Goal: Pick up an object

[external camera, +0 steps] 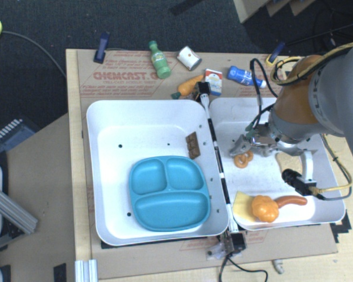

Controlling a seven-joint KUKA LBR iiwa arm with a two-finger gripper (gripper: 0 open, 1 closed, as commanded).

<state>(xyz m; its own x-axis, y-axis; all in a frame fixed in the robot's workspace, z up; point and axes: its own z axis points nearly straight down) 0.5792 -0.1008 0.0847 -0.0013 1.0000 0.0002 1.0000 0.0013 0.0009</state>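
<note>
Down in the right bin (223, 113), the jaws (245, 151) sit narrowly apart just above a small pretzel (242, 160), not gripping it.

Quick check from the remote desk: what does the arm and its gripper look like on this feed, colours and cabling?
The arm is a thick, rounded grey body with a broad orange band above the wrist. Thin black cables loop beside it and along the wrist. The gripper is a small metallic grey assembly with dark parts, ending in two slim fingers.

Green bottle (160, 60) (lying) behind bins (106, 122)
</note>
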